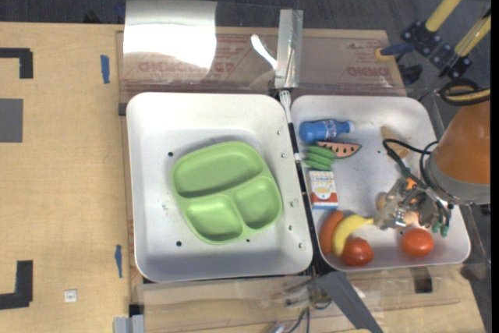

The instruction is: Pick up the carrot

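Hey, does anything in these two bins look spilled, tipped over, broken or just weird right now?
Nothing looks spilled or broken. The green divided plate lies flat but turned at an angle in the left bin. In the right bin, the toy foods are crowded against the left wall and front edge, the blue bottle on its side, with the gripper low among them.

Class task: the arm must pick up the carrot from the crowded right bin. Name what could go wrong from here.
1. The carrot lies packed against the banana and a tomato, so the fingers may catch those instead.
2. The gripper sits nearer the other tomato, so it might close on that one.
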You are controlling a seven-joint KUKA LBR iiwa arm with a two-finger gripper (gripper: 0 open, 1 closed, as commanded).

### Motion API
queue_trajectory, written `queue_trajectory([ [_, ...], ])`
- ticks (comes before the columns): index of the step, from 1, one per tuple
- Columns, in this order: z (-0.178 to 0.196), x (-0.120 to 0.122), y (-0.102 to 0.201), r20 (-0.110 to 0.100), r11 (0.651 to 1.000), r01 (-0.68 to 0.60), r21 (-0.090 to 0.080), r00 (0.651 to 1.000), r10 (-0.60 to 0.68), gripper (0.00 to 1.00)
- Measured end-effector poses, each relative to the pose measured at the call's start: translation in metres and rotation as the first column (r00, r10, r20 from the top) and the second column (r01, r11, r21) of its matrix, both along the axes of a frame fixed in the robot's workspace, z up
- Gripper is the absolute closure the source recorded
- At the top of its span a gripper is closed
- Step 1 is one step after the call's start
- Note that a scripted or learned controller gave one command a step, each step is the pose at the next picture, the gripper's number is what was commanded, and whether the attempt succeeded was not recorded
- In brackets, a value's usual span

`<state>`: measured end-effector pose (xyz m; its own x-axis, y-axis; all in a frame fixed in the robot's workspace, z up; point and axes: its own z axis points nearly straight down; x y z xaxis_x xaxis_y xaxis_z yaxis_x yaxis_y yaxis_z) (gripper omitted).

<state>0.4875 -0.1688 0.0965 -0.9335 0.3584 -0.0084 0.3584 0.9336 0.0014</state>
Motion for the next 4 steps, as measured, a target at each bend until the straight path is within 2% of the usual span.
queue_trajectory([
  [1, 0.052, 0.005, 0.07, 0.001, 1.0, -0.012, 0.002, 1.0, 0.012, 1.0],
  [2, 0.001, 0.05, 0.015, -0.004, 0.964, -0.267, 0.0, 0.964, 0.267, 1.0],
  [3, 0.002, 0.051, 0.015, -0.002, 0.963, -0.268, -0.001, 0.963, 0.268, 0.0],
  [4, -0.007, 0.039, -0.027, 0.004, 0.984, -0.178, -0.002, 0.984, 0.178, 0.0],
])
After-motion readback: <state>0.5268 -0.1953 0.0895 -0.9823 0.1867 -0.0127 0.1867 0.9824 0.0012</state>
